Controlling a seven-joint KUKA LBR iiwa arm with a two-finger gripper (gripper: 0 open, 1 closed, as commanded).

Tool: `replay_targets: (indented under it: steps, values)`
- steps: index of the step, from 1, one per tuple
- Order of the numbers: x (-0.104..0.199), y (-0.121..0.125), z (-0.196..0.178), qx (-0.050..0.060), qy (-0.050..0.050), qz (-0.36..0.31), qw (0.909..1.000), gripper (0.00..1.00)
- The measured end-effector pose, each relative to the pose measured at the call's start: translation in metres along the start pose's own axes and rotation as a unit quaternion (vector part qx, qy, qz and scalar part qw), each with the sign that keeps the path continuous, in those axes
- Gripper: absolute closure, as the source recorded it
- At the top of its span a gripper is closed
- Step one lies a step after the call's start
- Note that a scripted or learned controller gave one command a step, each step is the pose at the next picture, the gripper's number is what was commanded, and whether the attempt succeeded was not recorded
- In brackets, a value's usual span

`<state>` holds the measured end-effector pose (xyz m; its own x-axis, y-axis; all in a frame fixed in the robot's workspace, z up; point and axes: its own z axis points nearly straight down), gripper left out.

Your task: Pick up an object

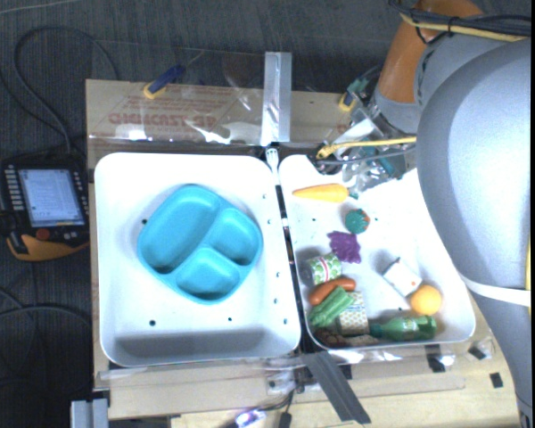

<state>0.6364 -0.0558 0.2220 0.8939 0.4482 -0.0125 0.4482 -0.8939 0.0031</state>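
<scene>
The claw [361,159] hovers at the right bin's [446,266] upper edge, just above the carrot [321,192]; whether it is spread, I cannot tell

Blue divided tray [201,241] in left bin [116,328]; handheld pendant [43,205] on floor.
</scene>
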Motion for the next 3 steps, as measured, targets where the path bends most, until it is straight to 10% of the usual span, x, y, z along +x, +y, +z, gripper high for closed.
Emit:
replay_targets:
  steps: [1,2,3]
  values:
    - [-0.021,-0.013,-0.100,0.003,0.004,0.126,0.9920,1.00]
    - [-0.021,-0.013,-0.100,0.003,0.004,0.127,0.9919,0.00]
    - [0.040,-0.028,-0.020,0.003,0.003,0.126,0.9921,0.00]
